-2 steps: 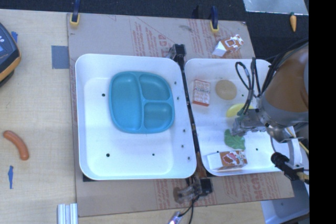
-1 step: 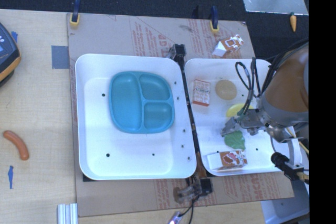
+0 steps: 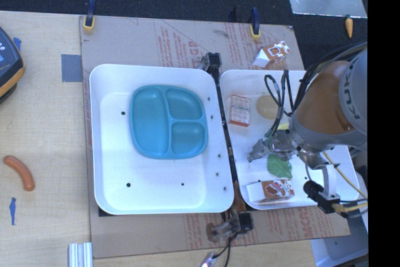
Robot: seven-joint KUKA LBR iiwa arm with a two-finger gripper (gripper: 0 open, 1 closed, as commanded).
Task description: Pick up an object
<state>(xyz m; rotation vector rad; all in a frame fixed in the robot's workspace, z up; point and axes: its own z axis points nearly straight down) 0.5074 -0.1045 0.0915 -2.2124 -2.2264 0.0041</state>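
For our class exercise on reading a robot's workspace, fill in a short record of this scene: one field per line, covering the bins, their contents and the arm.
left bin: holds a blue divided plate
right bin: holds a small carton, a green object, a flat packet, a pale round item
arm: reaches over the right bin
claw: low, by the green object
outside bins: sausage on the bench, far left

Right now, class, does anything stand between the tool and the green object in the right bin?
Nothing visible does. The tool hangs in the right bin just up and left of the green object. The two small cartons lie off to either side, not between them.
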